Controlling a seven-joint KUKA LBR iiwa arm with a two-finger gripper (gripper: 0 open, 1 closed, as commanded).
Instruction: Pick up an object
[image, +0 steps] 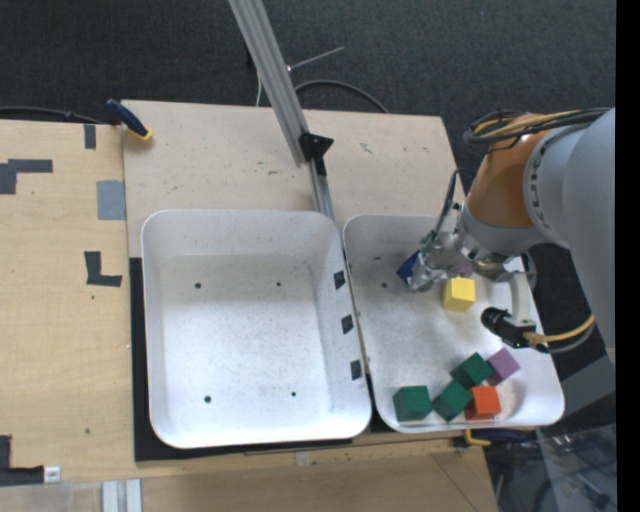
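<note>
Hand (428, 272) state: cannot tell. It sits over the blue block (408, 267); judged light, rigid; grip opposite flat faces.

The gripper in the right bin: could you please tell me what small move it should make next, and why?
Probably a short, slow lift straight up. The gripper sits low in the right bin, at a blue object and beside the yellow cube. Whether it has the blue object is unclear; lifting would show.
</note>
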